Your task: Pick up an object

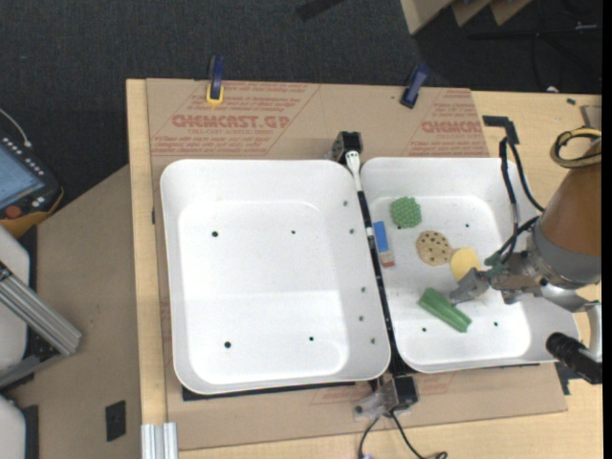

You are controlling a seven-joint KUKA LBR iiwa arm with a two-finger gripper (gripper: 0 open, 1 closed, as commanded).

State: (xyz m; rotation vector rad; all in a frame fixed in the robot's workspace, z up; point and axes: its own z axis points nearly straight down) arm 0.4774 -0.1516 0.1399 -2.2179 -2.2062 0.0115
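The right bin (497, 338) holds several small objects: a green knobbly piece (405, 212), a blue block (382, 242) against the left wall, a speckled tan cookie (433, 248), a yellow ball (464, 262) and a long green block (446, 310). My gripper (470, 288) reaches in from the right, low over the bin floor. It sits just below the yellow ball and just above the right end of the long green block. I see nothing lifted off the floor.
The left bin (191, 285) lies beside the right one, with a black divider strip (368, 247) between them. The arm's orange band (579, 220) hangs over the right bin's right rim. Clamps (215, 89) stand at the back of the bench.
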